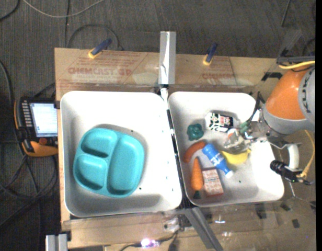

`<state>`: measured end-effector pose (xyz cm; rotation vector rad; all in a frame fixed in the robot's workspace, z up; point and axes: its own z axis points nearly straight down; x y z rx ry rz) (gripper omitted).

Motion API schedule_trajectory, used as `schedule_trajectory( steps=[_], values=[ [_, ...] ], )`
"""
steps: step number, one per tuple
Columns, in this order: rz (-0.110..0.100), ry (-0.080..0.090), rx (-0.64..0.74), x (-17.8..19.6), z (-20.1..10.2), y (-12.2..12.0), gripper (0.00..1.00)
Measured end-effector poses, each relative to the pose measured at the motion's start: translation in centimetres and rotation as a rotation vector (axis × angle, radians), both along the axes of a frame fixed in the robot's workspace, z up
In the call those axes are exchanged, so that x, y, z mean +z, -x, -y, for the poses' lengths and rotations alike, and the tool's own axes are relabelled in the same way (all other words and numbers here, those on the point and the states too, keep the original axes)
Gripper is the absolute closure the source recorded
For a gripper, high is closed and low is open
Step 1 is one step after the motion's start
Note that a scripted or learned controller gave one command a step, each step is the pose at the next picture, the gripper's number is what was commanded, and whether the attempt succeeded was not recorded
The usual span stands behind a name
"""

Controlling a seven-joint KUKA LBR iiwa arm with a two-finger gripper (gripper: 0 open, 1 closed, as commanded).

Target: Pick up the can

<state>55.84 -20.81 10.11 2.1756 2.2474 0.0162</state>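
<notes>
teal tray [109, 162], orange carrot [196, 174], yellow banana [236, 157]

Two white bins on the bench

The left bin [67, 140] holds a teal divided plate [109, 161]; the right bin [265, 190] holds a carrot [196, 175], a banana [235, 157], a blue bottle [216, 159] and a small carton [212, 182].

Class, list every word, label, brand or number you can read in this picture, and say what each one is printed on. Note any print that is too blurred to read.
"CHEMCAST" in faded red letters, then blurred characters: on the brown cardboard sheet behind the white bins.
Black-and-white can: label too blurred to read.
Red-brown box: print too small to read.
Blue bottle: label unreadable.
Handheld screen left of the bins: display unreadable.
</notes>
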Motion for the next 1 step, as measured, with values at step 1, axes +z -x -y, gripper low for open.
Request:
schedule_trajectory(
  steps=[1],
  values=[
    [-0.019, 0.0, -0.218, 9.74, -0.65, -5.82, 1.0]
  ],
)
